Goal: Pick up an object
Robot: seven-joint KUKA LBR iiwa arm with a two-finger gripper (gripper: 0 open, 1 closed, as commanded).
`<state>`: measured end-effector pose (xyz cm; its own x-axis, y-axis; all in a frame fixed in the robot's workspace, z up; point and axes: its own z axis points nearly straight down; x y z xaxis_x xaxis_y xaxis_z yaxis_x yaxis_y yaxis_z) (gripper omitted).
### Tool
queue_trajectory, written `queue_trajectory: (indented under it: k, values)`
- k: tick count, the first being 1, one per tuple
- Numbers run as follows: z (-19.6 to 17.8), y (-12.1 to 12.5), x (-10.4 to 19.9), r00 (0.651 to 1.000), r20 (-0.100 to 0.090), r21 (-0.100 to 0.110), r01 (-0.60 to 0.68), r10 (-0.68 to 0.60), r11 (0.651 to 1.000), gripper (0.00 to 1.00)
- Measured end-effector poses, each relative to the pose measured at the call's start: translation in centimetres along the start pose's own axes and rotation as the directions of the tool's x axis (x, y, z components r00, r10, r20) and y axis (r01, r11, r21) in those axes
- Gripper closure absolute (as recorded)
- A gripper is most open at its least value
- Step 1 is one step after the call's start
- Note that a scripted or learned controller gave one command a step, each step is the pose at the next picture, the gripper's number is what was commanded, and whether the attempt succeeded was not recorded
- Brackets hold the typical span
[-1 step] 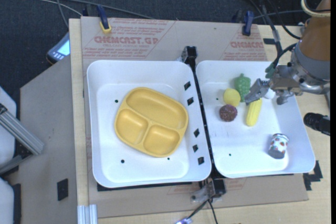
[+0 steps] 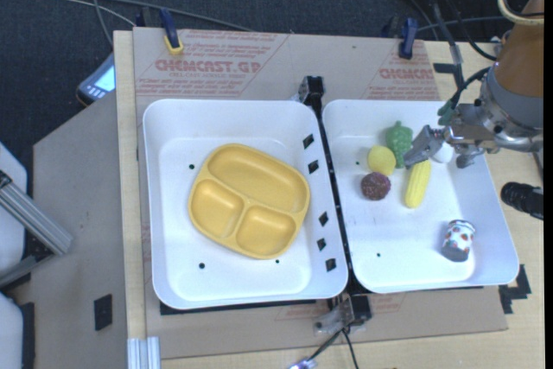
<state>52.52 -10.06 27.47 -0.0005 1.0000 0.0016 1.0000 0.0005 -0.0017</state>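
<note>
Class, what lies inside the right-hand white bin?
In the right bin: a green toy, yellow ball, dark red ball, corn cob, and silver object. The gripper covers whatever lies beneath it.

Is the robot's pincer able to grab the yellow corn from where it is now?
Probably yes. The pincer hovers just above the corn in the right bin. Nothing covers the corn, and the lemon and brown ball lie apart to its left.
</note>
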Motion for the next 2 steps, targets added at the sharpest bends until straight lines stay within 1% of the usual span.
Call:
queue_trajectory:
  k: [1, 2]
  values:
    - [4.3, 0.2, 0.4, 1.000, -0.001, 0.005, -0.001, 0.001, 1.000, 0.00]
    - [10.0, 0.8, -0.2, 1.000, -0.001, 0.006, -0.002, 0.002, 1.000, 0.00]
